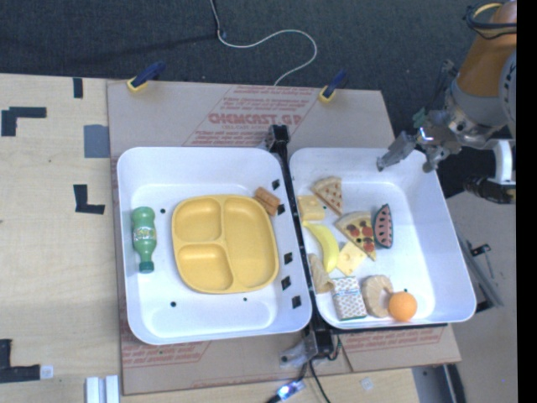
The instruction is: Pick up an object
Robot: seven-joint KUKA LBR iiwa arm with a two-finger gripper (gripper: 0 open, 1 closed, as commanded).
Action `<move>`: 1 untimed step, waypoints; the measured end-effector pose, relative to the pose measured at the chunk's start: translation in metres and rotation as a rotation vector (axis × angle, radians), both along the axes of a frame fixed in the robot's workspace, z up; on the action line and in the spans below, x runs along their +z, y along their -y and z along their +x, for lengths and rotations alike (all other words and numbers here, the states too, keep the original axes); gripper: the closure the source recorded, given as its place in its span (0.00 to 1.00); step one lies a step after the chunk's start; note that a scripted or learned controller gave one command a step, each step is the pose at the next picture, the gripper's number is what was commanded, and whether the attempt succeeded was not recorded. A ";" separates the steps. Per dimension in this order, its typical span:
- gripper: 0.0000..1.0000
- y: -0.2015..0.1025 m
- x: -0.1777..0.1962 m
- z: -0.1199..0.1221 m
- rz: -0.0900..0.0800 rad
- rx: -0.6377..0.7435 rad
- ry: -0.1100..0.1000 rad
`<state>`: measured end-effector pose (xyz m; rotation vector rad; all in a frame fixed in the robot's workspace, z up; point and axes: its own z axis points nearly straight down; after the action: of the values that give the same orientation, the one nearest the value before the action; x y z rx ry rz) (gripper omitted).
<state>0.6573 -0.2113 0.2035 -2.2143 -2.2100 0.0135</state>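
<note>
Cardboard covered the table (50, 225) under two white bins. Spread apart and holding nothing, the fingers (407, 159) hung over the right bin's (449, 225) far edge, well apart from the watermelon slice (383, 226) lying below them among the toy food.

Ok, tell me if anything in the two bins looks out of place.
One thing: a small brown food piece lies on the left bin's floor beside the yellow divided plate, apart from the other toy foods piled in the right bin. The green bottle lies on its side.
</note>
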 end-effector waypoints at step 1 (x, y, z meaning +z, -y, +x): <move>0.00 0.000 0.009 0.003 -0.003 0.003 0.014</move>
<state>0.6604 -0.2112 0.2128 -2.2197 -2.2222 0.0019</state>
